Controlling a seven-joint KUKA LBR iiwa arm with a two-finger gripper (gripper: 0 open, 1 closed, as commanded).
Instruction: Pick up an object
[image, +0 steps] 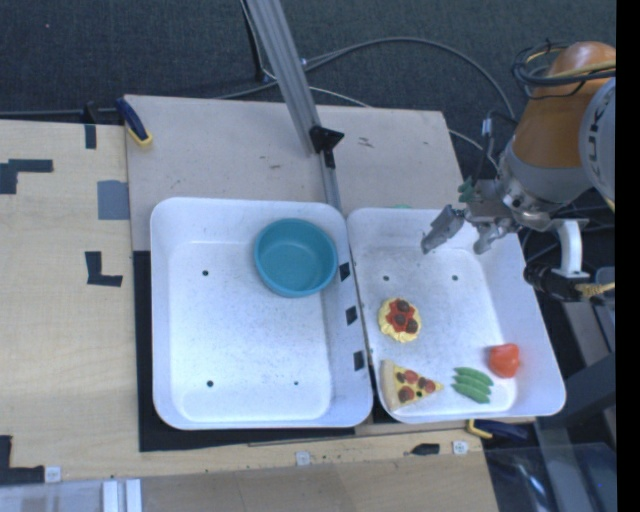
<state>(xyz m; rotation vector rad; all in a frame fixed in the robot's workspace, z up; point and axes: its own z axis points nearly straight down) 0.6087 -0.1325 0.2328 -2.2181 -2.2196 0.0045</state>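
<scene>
Dark carpet shows along the top of the frame, behind a pale counter (60, 300) that carries two shallow white bins side by side. A blue bowl (295, 257) sits in the upper part of the left bin (200, 400). The right bin (530, 400) holds four small toy foods in its lower half: a round pizza (399, 320) near the middle, a pizza slice (407, 384) at the lower left corner, a green pea pod (473, 384) just beside it to the right, and a red tomato-like piece (505, 360) near the right wall.

At the upper right of the right bin hangs the end effector (462, 232), its two fingers spread apart with nothing between them. It is well apart from all four toys, which lie toward the bottom of the frame.

No target is named, so any toy would serve. The pea pod has the clearest long axis, running from upper left to lower right; the slice points its tip to the right, crust to the left. The round pizza and the red piece have no clear heading.

Several risks look likely. The flat pizza pieces hug the floor, so fingers may close above them or scrape the bin. The pod and the slice sit close to the lower wall, where a finger could strike the rim. Closing along the pod's length rather than across it would probably squeeze it out.
</scene>
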